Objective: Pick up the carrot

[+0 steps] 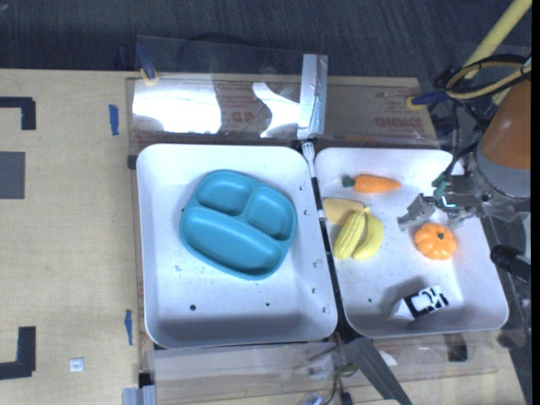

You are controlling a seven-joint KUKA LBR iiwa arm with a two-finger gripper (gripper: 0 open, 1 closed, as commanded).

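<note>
The orange carrot [375, 184], with a green tip at its left end, lies flat near the back of the right bin [380, 281]. My gripper [437, 214] hangs to the carrot's right and a little nearer the front, just above a small orange pumpkin [434, 242]. It is open, its grey fingers [413, 213] spread apart with nothing between them. A clear gap of bin floor separates the gripper from the carrot.
A bunch of yellow bananas [357, 231] lies left of the pumpkin, by the divider between the bins. A black and white object [425, 301] sits at the right bin's front. The left bin [156, 251] holds a blue divided plate [239, 222].
</note>
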